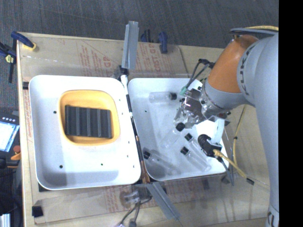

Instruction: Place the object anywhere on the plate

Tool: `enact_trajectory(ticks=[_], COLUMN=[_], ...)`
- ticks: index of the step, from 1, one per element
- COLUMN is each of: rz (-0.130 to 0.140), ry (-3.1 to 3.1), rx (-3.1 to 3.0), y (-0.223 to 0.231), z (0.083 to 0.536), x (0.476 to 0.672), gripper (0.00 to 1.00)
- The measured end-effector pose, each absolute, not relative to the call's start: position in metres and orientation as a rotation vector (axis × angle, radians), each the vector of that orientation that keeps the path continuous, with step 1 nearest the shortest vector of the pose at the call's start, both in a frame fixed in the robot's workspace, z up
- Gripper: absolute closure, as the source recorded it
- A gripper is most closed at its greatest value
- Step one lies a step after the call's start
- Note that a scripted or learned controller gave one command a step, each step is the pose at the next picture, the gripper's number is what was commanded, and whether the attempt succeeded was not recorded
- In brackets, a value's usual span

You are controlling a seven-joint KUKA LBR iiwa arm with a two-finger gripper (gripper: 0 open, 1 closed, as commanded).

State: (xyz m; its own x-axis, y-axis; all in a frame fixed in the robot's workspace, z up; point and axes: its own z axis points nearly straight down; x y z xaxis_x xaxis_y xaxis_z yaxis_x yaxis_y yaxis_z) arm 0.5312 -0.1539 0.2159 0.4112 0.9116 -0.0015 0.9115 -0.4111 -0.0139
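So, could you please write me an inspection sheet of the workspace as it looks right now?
Surface: wooden bench bearing two shallow white bins, left bin and right bin.
Job's things: yellow plate with a dark ribbed centre sits in the left bin; several clear vials with dark caps lie scattered in the right bin.
Clutter: nothing seen on the plate.
Grippers: pincer is low over the right bin among the vials; finger state cannot be told.
Cables: black cable near the wrist; a yellowish hose at the right bin's edge.
Surroundings: blue clamps on the bench edge, dark carpet beyond.
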Motion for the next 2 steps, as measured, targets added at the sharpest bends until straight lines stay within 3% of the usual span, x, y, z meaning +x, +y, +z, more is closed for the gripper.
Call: enact_trajectory(ticks=[1, 2], rz=[0.002, 0.003], ry=[-1.968, -2.120], rx=[-2.446, -2.318], y=[-0.080, -0.026], z=[0.218, 0.202], x=[0.588, 0.606], gripper=[1.00, 1.00])
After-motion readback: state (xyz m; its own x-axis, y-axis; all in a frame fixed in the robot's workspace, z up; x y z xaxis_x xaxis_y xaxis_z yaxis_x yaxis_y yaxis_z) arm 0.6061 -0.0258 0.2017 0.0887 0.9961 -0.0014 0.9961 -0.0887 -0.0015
